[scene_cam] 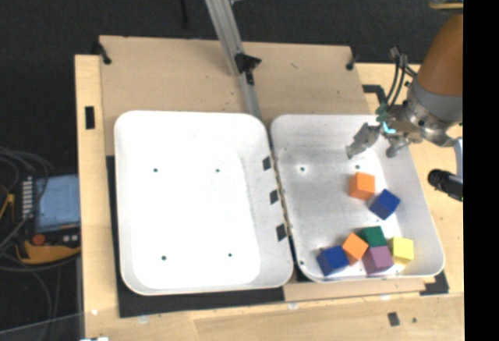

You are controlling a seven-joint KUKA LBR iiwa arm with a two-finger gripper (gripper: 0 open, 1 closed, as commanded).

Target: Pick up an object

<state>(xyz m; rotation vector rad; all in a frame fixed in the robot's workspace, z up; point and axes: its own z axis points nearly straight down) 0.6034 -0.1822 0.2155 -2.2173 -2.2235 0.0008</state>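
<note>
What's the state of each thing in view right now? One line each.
claw: open, nothing between its fingers, poised over the right bin's upper part
right bin: holds seven blocks
left bin: no blocks in it
orange block: loose, touching the blue block
cluster at the right bin's near edge: blue, orange, green, purple, yellow, packed together

orange-banded grey arm (441, 70), black cables

The arm enters from the right, orange band above a grey wrist, its end effector (377, 140) angled down-left with both fingers spread apart, holding nothing.
</note>
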